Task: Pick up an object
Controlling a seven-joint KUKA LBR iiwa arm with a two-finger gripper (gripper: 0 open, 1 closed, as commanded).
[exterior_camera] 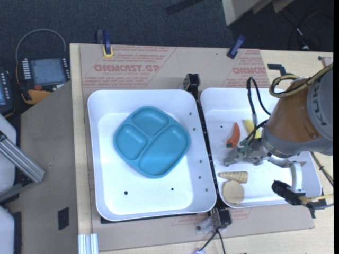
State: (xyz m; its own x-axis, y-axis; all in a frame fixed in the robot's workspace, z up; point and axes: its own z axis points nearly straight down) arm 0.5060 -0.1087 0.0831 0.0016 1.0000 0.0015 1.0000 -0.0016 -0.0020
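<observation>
Carrot (233,135) seemingly beside hand (235,153).

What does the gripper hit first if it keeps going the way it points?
Likely the bare floor of the right bin. The gripper points toward the view's left, just below the orange carrot-like piece and above the cone; depth unclear.

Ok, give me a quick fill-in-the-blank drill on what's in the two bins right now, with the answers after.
1. The blue divided plate lies in the ____ bin.
2. The orange carrot lies in the right bin beside a ____ item.
3. The cone lies just above a round ____ cookie.
4. The gripper sits just below the ____.

Answers: left; yellow; tan; carrot
</observation>
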